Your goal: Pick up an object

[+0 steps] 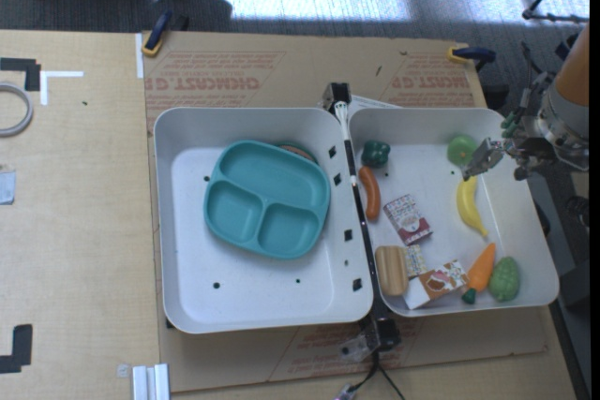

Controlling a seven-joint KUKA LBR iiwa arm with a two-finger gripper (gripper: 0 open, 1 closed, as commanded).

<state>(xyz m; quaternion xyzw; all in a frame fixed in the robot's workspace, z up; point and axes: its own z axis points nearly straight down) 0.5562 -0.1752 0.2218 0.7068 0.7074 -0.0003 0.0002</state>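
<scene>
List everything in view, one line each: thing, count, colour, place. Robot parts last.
bins: 2, white, side by side on the bench
tray: 1, teal, three compartments, in the left bin
pepper: 1, dark green, right bin, far left corner
sausage: 1, orange-red, right bin, by the left wall
card: 1, red and white, right bin, middle
bread: 1, tan, right bin, near edge
box: 1, white and red, beside the bread
banana: 1, yellow, right bin, right of middle
carrot: 1, orange, near right corner
lime: 1, green, beside the carrot
apple: 1, green, far side, by the gripper
gripper: 1, grey, above the banana
</scene>
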